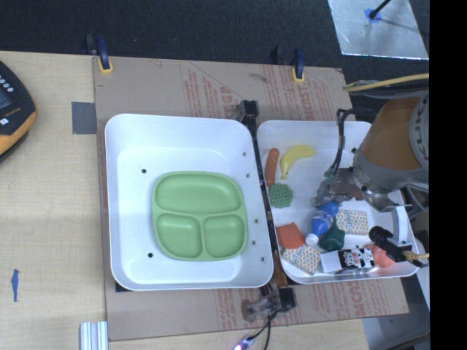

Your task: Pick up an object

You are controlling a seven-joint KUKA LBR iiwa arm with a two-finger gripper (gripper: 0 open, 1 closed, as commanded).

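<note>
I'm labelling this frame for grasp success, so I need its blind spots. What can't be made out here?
- Gripper, camera view: too small and dark against the clutter to tell the jaws' state or whether anything is held.
- Blue bottle: blurred; contact with the gripper unclear.
- Right bin: its right side is hidden by the arm.
- Black-and-white item: too small to identify.

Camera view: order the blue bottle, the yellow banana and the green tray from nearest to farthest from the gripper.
From the gripper:
1. Blue bottle, just below it, right bin.
2. Yellow banana, up and left, same bin.
3. Green tray, far left, in the other bin.
</note>
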